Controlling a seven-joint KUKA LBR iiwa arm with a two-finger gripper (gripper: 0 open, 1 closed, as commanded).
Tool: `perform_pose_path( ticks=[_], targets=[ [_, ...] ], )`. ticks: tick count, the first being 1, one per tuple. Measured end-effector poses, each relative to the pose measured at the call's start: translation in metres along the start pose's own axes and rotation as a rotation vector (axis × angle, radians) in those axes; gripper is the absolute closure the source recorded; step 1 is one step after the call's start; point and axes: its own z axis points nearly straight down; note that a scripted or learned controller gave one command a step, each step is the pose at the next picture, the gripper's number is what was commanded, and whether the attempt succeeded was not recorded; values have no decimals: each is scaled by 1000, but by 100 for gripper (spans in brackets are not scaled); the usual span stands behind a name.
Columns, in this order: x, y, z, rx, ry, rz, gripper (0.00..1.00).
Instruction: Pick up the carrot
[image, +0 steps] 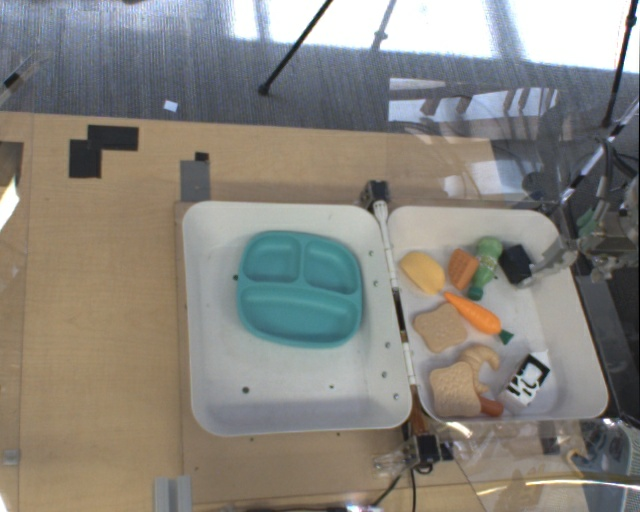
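On wood bench (100, 330): 2 white bins (290, 410); carrot (472, 313) in rt bin; gripper state unclear.

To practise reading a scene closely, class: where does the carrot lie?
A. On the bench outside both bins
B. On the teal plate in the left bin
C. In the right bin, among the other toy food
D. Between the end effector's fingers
C: the carrot lies in the right bin, beside a slice of bread; the teal plate sits in the left bin.
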Motion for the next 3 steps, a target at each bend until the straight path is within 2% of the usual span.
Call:
perform_pose_path(
  ticks=[1, 2, 3],
  targets=[
    [48, -36, 127, 7, 6, -285, 0],
    [23, 16, 183, -9, -2, -216, 0],
    [25, 19, 171, -14, -1, -223, 100]
  ],
)
